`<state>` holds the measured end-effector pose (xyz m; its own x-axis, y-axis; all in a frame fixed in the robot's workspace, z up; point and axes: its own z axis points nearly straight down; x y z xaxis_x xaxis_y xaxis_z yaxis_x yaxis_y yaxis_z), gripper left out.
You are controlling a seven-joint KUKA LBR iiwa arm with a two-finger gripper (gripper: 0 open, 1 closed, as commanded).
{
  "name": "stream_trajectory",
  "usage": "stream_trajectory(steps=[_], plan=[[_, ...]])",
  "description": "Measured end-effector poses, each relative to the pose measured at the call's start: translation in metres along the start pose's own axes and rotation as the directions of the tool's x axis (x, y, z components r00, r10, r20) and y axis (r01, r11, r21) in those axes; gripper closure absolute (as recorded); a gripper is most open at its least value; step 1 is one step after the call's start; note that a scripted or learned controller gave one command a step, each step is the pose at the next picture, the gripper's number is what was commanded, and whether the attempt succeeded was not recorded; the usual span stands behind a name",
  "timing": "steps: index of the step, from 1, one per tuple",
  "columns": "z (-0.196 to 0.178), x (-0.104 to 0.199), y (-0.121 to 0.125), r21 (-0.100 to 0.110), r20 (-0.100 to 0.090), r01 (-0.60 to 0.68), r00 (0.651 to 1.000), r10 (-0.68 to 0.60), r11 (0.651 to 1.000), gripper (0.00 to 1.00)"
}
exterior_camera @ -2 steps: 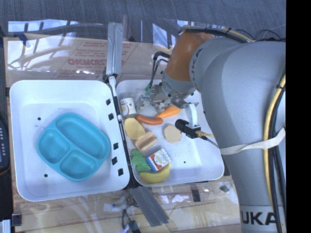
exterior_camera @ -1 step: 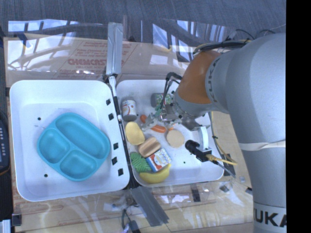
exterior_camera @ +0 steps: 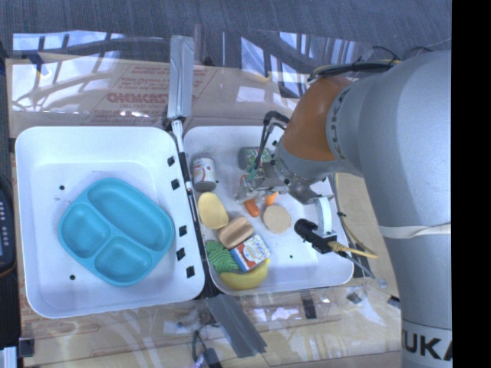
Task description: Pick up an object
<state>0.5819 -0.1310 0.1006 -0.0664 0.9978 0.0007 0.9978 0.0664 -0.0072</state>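
- The gripper (exterior_camera: 256, 178), a cluster of grey metal parts below the arm (exterior_camera: 383, 129) and its rounded orange band, hangs low inside the right bin (exterior_camera: 230, 140); whether it is wide or narrow I cannot tell
- Just below it lie two stubby, smooth orange pieces (exterior_camera: 253, 206), and beside them a flat round tan disc (exterior_camera: 277, 218)
- To its left a small cylindrical can (exterior_camera: 203, 172) stands upright near the bin's left wall
- Toward the front, packed close together, are a smooth yellow oval (exterior_camera: 212, 210), a tan bread roll (exterior_camera: 235, 231), a small printed carton (exterior_camera: 251, 251), a ridged green piece (exterior_camera: 221, 257) and a curved yellow banana (exterior_camera: 245, 276)
- The left bin (exterior_camera: 31, 205) holds a glossy blue plate (exterior_camera: 115, 230) with rounded corners and three compartments
- Both bins are shallow, white and smooth-walled, side by side on the counter (exterior_camera: 115, 336)
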Motion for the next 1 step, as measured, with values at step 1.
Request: stream_trajectory(steps=[1], plan=[[-0.1514, 0.0031, 0.0090, -0.013, -0.001, -0.183, 0.983, 0.183, 0.983, 1.00]])
